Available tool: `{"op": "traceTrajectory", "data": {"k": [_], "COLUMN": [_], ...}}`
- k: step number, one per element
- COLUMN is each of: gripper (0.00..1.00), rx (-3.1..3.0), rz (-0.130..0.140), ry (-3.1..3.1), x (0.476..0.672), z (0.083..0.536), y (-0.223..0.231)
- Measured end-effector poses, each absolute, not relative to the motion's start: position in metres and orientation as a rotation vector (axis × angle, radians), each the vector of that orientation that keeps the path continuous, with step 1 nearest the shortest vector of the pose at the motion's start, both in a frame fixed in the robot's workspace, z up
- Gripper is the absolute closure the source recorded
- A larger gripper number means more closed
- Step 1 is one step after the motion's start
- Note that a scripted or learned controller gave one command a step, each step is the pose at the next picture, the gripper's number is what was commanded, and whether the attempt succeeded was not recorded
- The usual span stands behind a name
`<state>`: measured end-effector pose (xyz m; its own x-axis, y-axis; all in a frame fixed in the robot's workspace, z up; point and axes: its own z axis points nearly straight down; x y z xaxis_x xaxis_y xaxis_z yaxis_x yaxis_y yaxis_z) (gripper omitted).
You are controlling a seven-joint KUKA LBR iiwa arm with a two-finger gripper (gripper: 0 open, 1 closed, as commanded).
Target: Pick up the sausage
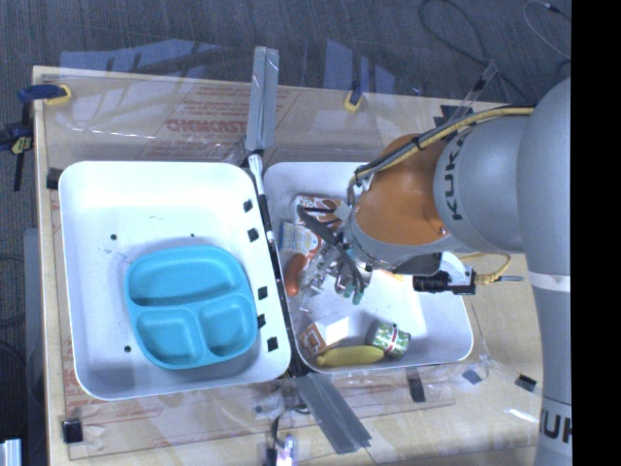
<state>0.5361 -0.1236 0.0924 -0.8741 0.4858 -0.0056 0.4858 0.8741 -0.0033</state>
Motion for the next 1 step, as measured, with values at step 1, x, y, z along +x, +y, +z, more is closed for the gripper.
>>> {"op": "traceTrajectory", "data": {"k": [1], "gripper": [1.0], "rx": [0.603], "rz": [-0.011], "ry": [3.076], "x": [0.6268], "z": [0.0937], "y": [-0.1185]}}
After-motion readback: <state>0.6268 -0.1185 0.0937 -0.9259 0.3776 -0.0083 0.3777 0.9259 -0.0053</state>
